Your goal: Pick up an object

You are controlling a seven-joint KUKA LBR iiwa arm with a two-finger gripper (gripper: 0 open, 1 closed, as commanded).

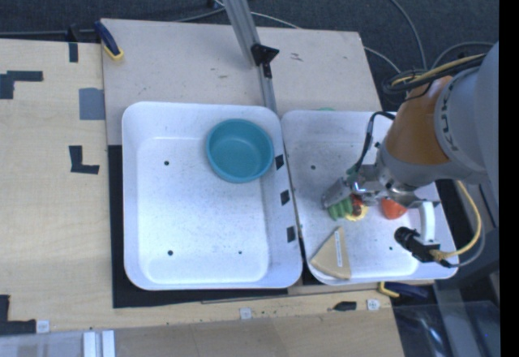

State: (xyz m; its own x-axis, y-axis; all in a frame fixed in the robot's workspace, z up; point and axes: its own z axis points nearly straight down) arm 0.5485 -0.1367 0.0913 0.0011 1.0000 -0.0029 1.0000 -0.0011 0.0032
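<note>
My gripper [340, 198] is low in the middle of the right bin [316, 144], the arm reaching in from the right. A small toy in red, green and yellow [352, 208] lies right against the gripper's tip; whether it is gripped is unclear. A red-orange piece [392, 207] sits just to the right, partly under the wrist. A tan wedge-shaped piece [332, 255] lies near the bin's front edge, below the gripper. A blue bowl [239, 150] stands upright in the far right part of the left bin [154, 185].
A grey metal pole [239, 10] slants down from the top to the ridge between the two bins. A sliver of something green [325, 110] shows at the right bin's far rim. Cables loop over the dark floor behind.
</note>
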